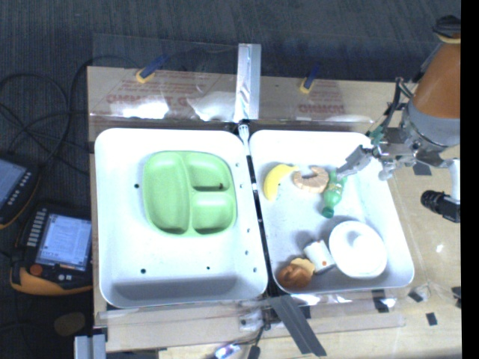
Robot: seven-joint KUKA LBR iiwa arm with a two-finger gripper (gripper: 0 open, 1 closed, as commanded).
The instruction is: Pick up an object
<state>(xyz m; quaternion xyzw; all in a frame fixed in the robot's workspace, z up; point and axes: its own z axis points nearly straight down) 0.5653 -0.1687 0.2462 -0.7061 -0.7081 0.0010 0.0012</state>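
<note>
Objects for picking are crowded into the right bin (pixel 389 223), which puts them all within the arm's reach from that side: a yellow banana (pixel 278 179) near the divider, a tan doughnut-like ring (pixel 310 178) just beside it, a small green bottle (pixel 332 195) lying at a slant next to the ring, a white bowl (pixel 358 248) towards the near corner, a small white cup (pixel 318 254) touching the bowl's left side, and a brown bun-like piece (pixel 296 273) at the near rim. The hand (pixel 350 163) reaches in low over the bin's far right part, its slim tip pointing down-left and ending just above the top of the green bottle, close to the ring; judged from that line, the bottle or the ring is the likely target. How far the hand is open I cannot tell, and nothing is seen gripped in it. The left bin (pixel 120 275) carries a green divided tray (pixel 190 191), apart from the loose pieces. Both bins sit side by side on a pale wooden desk (pixel 434 275), with clear plastic sheeting taped along its far edge. Dark carpet surrounds the desk, and a control pendant (pixel 52 245) with cables lies on the floor to the left.
</note>
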